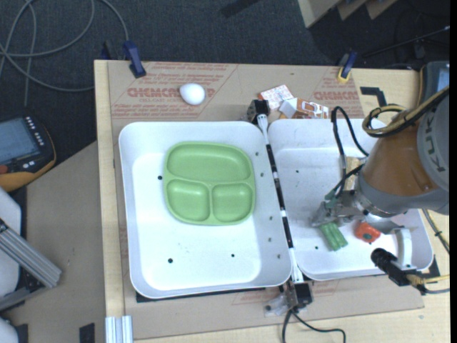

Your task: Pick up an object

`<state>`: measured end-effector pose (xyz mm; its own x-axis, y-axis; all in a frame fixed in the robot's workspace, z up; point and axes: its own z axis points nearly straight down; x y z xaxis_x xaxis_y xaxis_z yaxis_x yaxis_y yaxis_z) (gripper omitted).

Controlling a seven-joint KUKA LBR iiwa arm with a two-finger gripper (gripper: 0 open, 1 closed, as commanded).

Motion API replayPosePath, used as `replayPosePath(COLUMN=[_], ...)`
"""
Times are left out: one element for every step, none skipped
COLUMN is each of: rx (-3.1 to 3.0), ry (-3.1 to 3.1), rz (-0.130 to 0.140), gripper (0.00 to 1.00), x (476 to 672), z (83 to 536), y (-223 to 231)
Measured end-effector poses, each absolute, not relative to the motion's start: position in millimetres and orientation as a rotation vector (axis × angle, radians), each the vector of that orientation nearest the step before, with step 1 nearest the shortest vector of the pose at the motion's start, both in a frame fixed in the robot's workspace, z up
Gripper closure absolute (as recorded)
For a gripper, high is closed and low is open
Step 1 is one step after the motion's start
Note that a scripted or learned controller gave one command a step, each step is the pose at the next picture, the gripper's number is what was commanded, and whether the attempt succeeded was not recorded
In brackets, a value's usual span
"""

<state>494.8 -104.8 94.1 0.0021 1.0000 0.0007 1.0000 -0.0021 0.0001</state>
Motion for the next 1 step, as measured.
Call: replayPosePath(rx=[-2.221], ry=[-2.225], rz=[-0.004], gripper=[1.00], x=[563.3], z=[185.6], y=[-60.4])
